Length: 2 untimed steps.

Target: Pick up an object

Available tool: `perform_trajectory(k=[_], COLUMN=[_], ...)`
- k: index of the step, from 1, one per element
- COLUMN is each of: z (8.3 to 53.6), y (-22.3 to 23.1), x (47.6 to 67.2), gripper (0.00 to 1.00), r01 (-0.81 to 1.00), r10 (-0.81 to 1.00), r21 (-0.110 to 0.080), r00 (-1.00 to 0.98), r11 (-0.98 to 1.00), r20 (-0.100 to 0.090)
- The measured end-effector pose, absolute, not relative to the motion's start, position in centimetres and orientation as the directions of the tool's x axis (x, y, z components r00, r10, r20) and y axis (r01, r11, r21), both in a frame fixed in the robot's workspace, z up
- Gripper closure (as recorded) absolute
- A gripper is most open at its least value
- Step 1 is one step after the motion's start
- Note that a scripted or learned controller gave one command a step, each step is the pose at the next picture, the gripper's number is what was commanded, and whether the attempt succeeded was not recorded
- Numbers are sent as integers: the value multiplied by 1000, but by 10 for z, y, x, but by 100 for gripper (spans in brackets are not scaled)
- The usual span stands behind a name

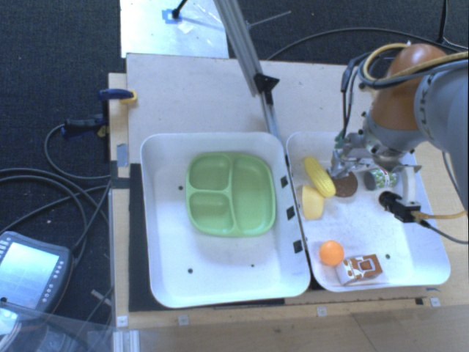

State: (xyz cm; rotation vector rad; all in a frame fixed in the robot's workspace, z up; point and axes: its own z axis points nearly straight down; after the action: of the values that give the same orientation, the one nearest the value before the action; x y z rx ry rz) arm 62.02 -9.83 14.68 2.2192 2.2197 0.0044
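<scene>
The right bin (429,259) holds several objects. A yellow corn-like piece (319,176) lies at its upper left, with a pale yellow chunk (312,202) just below it. A brown round disc (346,187) sits beside the corn. My gripper (341,168) hangs low over the bin, directly above the gap between the corn and the brown disc. A small green-and-white can (381,177) lies just right of the gripper. An orange ball (331,252) and a brown-and-white box (360,268) rest near the bin's front edge.
A green divided plate (230,193) lies in the left bin (157,270). A grey pole (242,42) slants down to the wall between the bins. A black connector with a yellow cable (399,206) hangs off the arm over the right bin.
</scene>
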Motion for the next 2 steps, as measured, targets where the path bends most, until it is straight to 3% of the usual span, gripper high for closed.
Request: perform_trajectory(k=[2], z=[276], y=[-101], x=[619], gripper=[100], r01=[1000], r10=[1000], r21=[10], r00=[-6], r11=[6], r20=[-1])
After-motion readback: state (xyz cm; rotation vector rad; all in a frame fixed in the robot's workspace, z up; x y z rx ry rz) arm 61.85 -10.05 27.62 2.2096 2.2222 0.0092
